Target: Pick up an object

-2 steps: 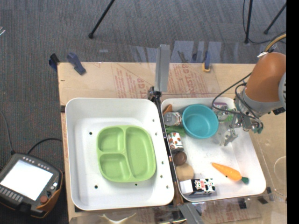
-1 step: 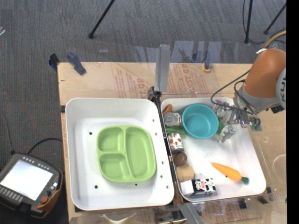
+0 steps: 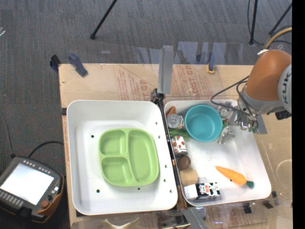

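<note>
My gripper (image 3: 228, 130) hangs over the right bin (image 3: 257, 161), just right of a teal bowl (image 3: 204, 123), with its metal fingers (image 3: 224, 136) pointing down near the bowl's rim. Nothing shows between the fingers. An orange carrot (image 3: 232, 176) lies at the bin's lower right. Along the bin's left side lie a small can (image 3: 175, 122), a patterned can (image 3: 178, 144), a brown round piece (image 3: 183, 162) and a tan piece (image 3: 188, 177). A black-and-white carton (image 3: 206, 190) lies at the front.
The left bin (image 3: 81, 175) holds a green divided plate (image 3: 128, 157). A metal divider post (image 3: 165, 73) stands between the bins at the back. A tablet (image 3: 28, 185) sits on the floor at the lower left.
</note>
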### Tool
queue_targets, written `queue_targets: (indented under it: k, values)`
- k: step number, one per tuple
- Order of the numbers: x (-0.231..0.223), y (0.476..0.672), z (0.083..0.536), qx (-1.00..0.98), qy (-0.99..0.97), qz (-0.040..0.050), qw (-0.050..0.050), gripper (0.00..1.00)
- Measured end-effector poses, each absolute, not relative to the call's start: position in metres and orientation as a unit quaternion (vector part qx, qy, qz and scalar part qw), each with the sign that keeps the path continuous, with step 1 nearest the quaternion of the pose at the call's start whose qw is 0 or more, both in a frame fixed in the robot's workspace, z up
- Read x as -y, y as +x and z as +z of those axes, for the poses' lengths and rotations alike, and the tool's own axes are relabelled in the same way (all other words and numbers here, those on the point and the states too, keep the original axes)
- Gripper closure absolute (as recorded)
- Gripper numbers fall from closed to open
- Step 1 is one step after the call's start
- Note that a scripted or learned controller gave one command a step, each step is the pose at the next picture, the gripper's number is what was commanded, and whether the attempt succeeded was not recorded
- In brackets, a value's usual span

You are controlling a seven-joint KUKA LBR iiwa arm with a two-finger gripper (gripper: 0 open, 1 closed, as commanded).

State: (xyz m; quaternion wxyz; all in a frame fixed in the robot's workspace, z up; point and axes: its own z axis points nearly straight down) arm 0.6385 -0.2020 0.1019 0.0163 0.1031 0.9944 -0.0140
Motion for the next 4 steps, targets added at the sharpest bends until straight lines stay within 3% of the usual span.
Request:
queue_targets:
  k: [1,2,3,4]
  values:
    - [0.183,0.637,0.093,-0.987,0.163,-0.007,0.007,0.0]
    - [0.177,0.636,0.098,-0.988,0.156,-0.014,0.013,0.0]
    - [0.216,0.604,0.088,-0.99,0.139,-0.0006,0.001,0.0]
    - [0.212,0.633,0.089,-0.976,0.217,0.0006,0.001,0.0]
